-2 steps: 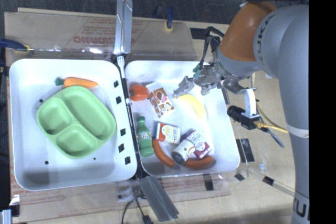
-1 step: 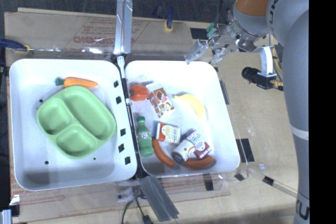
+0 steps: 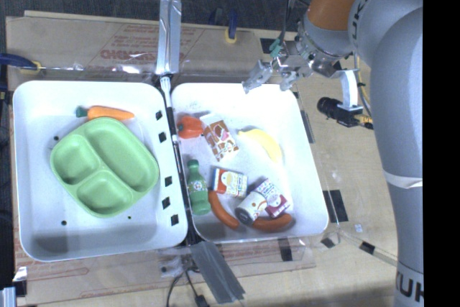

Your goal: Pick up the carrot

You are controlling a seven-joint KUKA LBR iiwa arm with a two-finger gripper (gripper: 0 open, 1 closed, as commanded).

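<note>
Red mirrored print on the cardboard sheet (image 3: 136,39) behind the bins, too blurred to read; white letters "KU" on the arm's base (image 3: 411,289) at lower right, cut by the frame edge; small carton (image 3: 220,139) and second carton (image 3: 228,182) carry printed graphics, wording illegible; can (image 3: 259,203) has a label, text illegible; green bottle (image 3: 196,187) label unreadable.
</note>
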